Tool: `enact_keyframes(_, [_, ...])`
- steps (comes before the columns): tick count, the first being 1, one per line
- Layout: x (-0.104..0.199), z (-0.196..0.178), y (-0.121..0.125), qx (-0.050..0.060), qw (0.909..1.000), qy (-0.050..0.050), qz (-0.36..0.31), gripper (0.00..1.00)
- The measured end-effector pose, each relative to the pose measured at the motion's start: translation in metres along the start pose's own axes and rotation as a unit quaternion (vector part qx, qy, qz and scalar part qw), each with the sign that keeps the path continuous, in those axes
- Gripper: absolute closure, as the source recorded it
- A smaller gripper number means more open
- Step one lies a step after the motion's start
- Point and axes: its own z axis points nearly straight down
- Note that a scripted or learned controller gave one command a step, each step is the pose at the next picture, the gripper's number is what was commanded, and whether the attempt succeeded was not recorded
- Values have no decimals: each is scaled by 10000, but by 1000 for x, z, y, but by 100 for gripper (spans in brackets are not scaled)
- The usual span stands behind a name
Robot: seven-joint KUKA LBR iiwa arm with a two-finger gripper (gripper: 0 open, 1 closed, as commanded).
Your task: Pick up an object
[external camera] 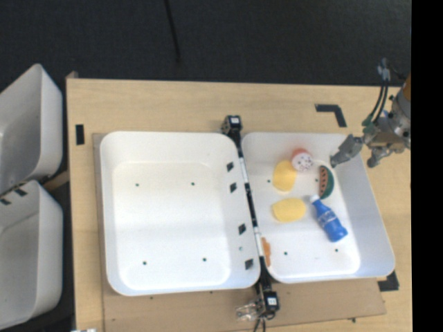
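Down at the near edge of the desk [83, 254], a small metal clip [255, 310] is sitting just below the seam where the two bins meet. Moving up, the left bin [118, 268] is lying broad and white, showing nothing but a few dark dots on its floor. The divider [246, 199] with its black tabs is running between it and the right bin [367, 254], and a little orange piece [266, 249] is resting against that divider near the front.

Now into the right bin, where the objects are clustering in the middle and back. Nearest is the blue bottle [328, 221], lying on its side at a slant, its cap end pointing up-left. Just beside it to the left, a yellow lump [288, 209] is sitting flat. Behind that, a second yellow piece [284, 176] is standing close by, and a watermelon slice [325, 182], green-rimmed, is curving just above the bottle's cap end. Farthest back, a small red and white round object [302, 160] is resting near the second yellow piece.

The pincer [360, 153] is hanging over the bin's far right corner, its fingers spread apart and gripping nothing. The watermelon slice is lying nearest to it, down and to the left, apart from the fingers; the bottle is lying farther forward, well apart. Past the bins, a black bracket [332, 113] is marking the desk's far side.
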Motion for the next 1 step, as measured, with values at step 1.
enact_keyframes(1, [23,178,-15,38,10000,14,4,0])
